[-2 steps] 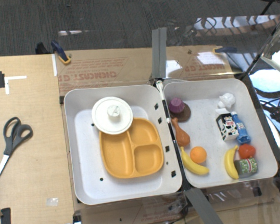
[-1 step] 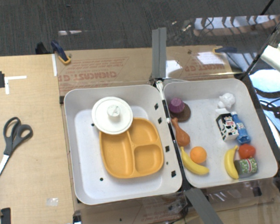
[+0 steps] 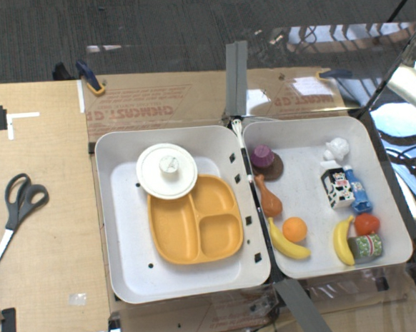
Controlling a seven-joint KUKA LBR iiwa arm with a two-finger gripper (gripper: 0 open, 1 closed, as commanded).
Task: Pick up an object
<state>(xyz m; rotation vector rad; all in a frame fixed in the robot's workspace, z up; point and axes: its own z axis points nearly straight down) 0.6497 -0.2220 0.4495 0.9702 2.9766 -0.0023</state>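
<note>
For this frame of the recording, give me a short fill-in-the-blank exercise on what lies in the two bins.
1. The round white lid lies over a corner of the ____ divided tray.
2. The tray lies in the ____ bin.
3. The right bin holds ____ bananas.
4. The orange ball touches the banana nearer the ____ between the bins.

Missing words: yellow; left; two; divider

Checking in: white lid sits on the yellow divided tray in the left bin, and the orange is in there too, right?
Not quite. The camera view shows the orange in the right bin, beside a banana. The white lid does sit on the yellow divided tray in the left bin.
</note>
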